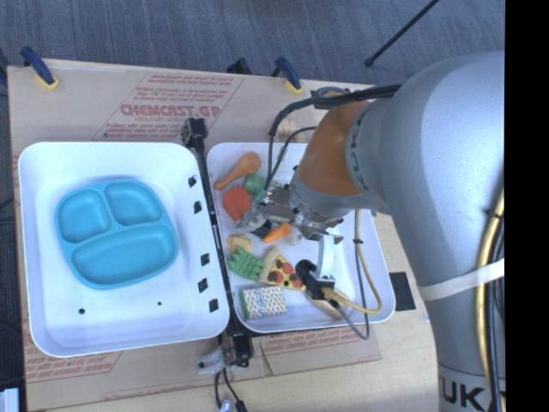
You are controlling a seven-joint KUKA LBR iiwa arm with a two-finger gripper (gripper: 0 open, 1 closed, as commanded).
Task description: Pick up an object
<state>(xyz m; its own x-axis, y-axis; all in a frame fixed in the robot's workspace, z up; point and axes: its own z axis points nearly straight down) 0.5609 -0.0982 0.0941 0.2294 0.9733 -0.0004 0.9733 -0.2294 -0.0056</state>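
The claw sits low in the right bin, down among the toy food near the bin's middle. An orange carrot-like piece lies right at its tip, seemingly touching it, though whether the piece sits between the fingers is too cluttered to tell, and so is the claw's state. A red pepper-like toy lies just to the left of the claw, with a green piece and an orange drumstick beyond it toward the far wall. Nearer the camera lie a pizza slice, a green-yellow piece and a speckled block.

The arm reaches in from the right, its orange band above the wrist, bent steeply down over the bin. The left bin holds a blue divided plate. Both bins rest on the worktop.
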